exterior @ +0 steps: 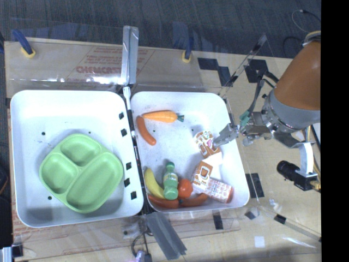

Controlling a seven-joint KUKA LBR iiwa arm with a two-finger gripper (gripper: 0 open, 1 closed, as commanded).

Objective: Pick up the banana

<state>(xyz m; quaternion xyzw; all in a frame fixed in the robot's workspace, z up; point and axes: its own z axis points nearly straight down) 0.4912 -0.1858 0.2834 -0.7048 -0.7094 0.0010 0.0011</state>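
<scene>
I see the banana (153, 183) lying at the near left of the right bin (180, 98), touching the green bottle (170, 182) and just above a red pepper (163, 202). It looks light, smooth and curved, so I'd grip across its exposed middle. The gripper (224, 136) hangs over the bin's right side beside a small carton (205, 141); I cannot tell how it is set.

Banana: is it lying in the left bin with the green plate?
No, the banana lies in the right bin, near its front left corner beside a green bottle, while the green plate sits in the left bin.
</scene>
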